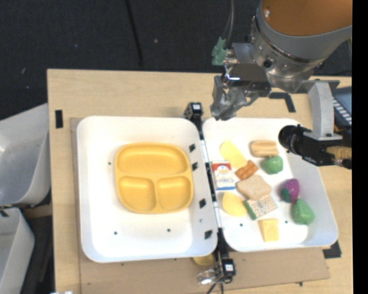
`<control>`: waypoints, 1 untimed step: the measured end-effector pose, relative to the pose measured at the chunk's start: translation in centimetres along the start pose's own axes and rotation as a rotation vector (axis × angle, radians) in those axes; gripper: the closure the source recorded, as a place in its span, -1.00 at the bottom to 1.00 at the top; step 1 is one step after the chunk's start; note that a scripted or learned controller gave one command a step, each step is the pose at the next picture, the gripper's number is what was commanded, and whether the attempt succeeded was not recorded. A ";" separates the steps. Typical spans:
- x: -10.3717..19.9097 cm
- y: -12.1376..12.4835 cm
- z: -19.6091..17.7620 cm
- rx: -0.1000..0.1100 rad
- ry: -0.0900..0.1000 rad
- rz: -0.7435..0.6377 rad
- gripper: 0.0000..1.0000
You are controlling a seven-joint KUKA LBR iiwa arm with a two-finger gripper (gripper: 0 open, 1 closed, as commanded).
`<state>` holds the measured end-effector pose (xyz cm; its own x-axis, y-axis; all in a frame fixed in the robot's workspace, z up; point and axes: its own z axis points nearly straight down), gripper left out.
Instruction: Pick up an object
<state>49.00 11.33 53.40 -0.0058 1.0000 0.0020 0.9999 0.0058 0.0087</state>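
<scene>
1. One fixed camera sits above the bench [61,90], looking down at a slant.
2. It faces both white bins: the left bin [92,182] and the right bin [322,225] lie side by side, mid-frame.
3. It stands far enough back to take in the whole bench top and the dark floor beyond.
4. The arm [300,17] enters from upper right.

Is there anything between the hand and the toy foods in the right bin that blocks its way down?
Nothing visible blocks it. The hand hangs above the far left corner of the right bin. The toy foods lie uncovered, the pale yellow piece nearest. The milk carton, cracker and others crowd together, so neighbours may hinder a grasp.
</scene>
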 end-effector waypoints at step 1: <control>-10.1 0.0 -1.9 0.005 -0.005 0.015 1.00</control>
<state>49.00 1.23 55.25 0.0091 1.0000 -0.0032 0.9999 -0.0091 0.0041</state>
